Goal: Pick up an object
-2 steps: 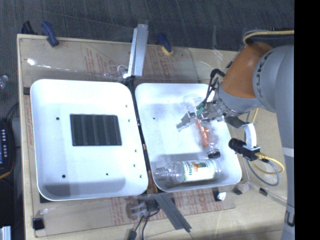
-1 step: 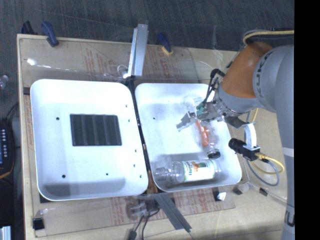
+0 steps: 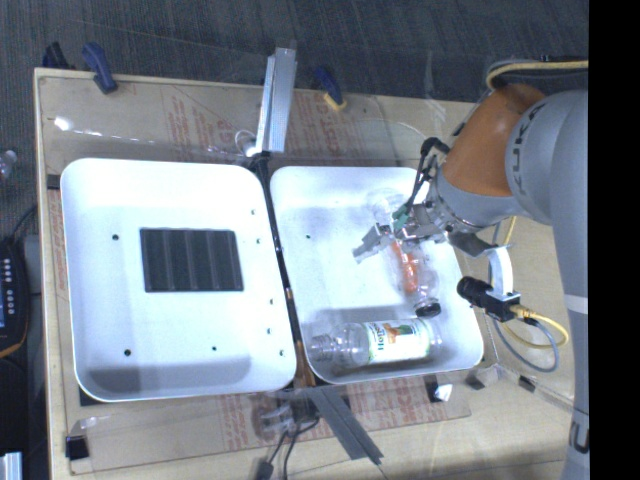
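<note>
The arm [image 3: 520, 158] reaches in from the right, its grey body and orange band hanging over the far right corner of the right bin [image 3: 300, 298], and the jaws [image 3: 385, 236] are down low inside that bin, near its middle. How far apart they stand I cannot tell; the metal blurs into the white floor, and nothing is clearly caught between them. Just beside the jaws, toward the bin's right wall, lies a small clear bottle [image 3: 412, 271] with orange showing through it and a dark cap at its near end, running roughly front to back. Along the bin's near wall lies a bigger clear plastic bottle [image 3: 375, 341] on its side, label up, neck pointing left, well apart from the jaws. Over in the left bin [image 3: 100, 348] there is a dark ribbed rectangle [image 3: 191, 260], flat on the floor near the centre. Both bins sit side by side on the bench [image 3: 150, 108], with blue clamps [image 3: 98, 66] gripping its far edge.
</note>
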